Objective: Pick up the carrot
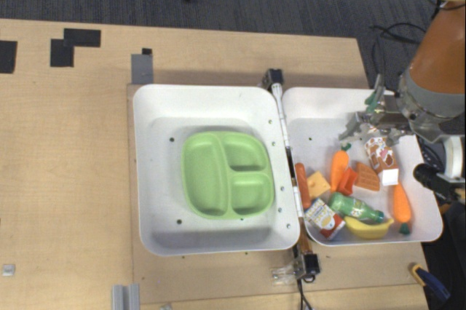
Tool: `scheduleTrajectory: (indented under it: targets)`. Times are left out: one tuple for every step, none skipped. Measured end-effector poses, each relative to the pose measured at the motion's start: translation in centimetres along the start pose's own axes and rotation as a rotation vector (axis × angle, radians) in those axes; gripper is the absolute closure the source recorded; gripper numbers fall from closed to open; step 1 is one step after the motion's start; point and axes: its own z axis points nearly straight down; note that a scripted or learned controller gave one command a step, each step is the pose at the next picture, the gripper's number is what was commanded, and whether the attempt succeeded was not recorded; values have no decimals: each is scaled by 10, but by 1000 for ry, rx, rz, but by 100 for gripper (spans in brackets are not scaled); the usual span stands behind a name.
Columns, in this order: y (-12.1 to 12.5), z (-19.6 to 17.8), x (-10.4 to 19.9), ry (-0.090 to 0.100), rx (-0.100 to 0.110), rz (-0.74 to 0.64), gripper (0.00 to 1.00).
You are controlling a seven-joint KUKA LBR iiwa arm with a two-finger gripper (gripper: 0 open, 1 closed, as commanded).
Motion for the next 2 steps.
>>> scheduleTrajectory:
  targets:
    - [13, 131, 1, 0, 3, 83, 0]
    - [54, 182, -55, -1, -4, 124, 0]
